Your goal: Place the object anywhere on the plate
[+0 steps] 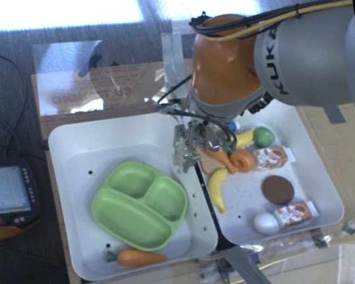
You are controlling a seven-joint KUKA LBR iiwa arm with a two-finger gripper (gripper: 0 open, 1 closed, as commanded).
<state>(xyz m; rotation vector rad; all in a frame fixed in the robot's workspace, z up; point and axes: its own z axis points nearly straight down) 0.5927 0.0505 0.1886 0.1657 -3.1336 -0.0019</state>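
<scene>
Plate [140,207], green and split into three compartments, lies bare in the left bin [71,188], so nothing has been delivered yet. The claw [193,147] hangs over the divider between the bins, just beside a heap of toy food in the right bin [312,150]; a yellow banana [217,190] and an orange piece [233,161] lie nearest, probably the intended pick. Whether the claw grips anything I cannot tell.

Green plate [140,207], orange carrot [140,257], yellow banana [218,190], brown cookie [278,189], white egg [266,223], white bins [71,188]
</scene>
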